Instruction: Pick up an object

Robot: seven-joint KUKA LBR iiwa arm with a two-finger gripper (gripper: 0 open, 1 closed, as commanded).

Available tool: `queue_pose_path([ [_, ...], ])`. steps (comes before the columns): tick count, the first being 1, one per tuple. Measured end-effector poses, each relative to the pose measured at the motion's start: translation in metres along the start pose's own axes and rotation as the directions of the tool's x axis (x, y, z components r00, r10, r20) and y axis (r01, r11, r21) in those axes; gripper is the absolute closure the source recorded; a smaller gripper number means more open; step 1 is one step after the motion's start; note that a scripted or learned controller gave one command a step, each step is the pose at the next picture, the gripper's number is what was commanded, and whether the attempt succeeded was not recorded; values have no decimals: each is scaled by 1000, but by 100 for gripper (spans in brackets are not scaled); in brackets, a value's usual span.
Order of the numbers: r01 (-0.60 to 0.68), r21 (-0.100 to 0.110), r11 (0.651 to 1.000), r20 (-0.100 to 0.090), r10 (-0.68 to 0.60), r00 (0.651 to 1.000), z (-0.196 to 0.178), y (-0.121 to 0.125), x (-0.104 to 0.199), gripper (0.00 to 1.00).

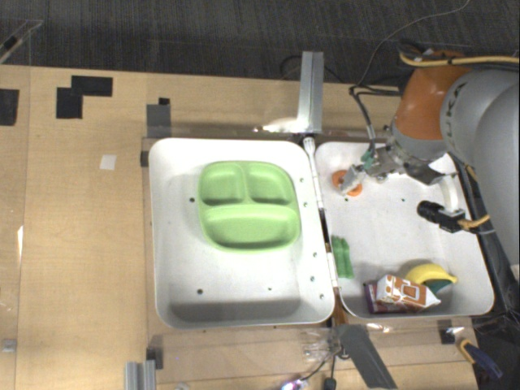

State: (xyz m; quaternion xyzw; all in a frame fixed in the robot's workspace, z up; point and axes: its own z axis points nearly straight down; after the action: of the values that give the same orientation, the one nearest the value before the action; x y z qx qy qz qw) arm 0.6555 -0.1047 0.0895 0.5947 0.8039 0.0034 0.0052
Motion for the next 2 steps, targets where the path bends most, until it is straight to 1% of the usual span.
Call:
queue_pose_path([
  [1, 2, -2, 1000, -3, -2, 1000, -13, 2, 2, 100],
  [2, 52, 4, 999, 0, -52, 999, -109, -23, -22, 100],
])
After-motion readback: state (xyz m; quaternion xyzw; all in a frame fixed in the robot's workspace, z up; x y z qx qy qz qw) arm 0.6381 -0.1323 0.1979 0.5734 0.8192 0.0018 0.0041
